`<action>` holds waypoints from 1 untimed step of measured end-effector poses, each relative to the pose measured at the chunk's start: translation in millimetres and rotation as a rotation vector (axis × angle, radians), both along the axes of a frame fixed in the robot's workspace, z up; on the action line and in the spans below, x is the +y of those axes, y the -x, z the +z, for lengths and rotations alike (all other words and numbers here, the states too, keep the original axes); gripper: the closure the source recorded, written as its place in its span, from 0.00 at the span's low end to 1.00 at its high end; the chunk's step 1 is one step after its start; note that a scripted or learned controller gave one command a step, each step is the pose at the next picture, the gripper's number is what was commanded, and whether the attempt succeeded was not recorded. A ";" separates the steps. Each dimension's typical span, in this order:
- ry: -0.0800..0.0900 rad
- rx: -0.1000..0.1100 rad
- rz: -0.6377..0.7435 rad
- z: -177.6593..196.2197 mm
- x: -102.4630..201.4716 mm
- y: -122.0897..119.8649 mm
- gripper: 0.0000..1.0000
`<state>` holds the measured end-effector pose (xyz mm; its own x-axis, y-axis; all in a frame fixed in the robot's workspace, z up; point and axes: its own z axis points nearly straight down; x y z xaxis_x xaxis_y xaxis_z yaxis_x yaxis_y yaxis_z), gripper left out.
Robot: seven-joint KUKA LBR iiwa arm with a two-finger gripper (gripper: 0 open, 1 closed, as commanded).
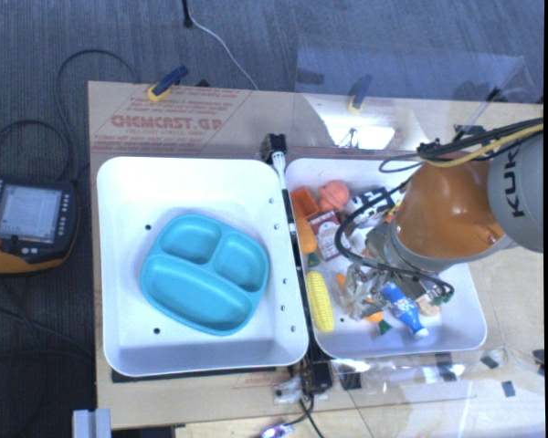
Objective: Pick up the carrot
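Observation:
An orange, elongated carrot (302,205) lies along the left wall of the right bin (470,336), near its far end. My gripper (362,296) hangs low over the middle of that bin, below the orange wrist band, amid a heap of toy food. It is to the right of and nearer than the carrot, apart from it. Small orange bits (374,318) show just under the gripper; I cannot tell what they belong to. The arm hides the objects beneath it.
A yellow corn cob (321,301) lies left of the gripper. A blue-and-white tube (405,312) lies to its right, and a red-orange round piece (334,192) sits at the far end. The left bin (119,336) holds a blue divided plate (205,270). A pendant (26,222) rests far left.

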<state>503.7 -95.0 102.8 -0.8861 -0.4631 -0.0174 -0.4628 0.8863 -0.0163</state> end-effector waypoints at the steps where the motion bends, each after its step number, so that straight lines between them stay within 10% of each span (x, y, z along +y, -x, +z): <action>1: 0.000 0.002 0.000 -0.7 0.3 0.5 0.00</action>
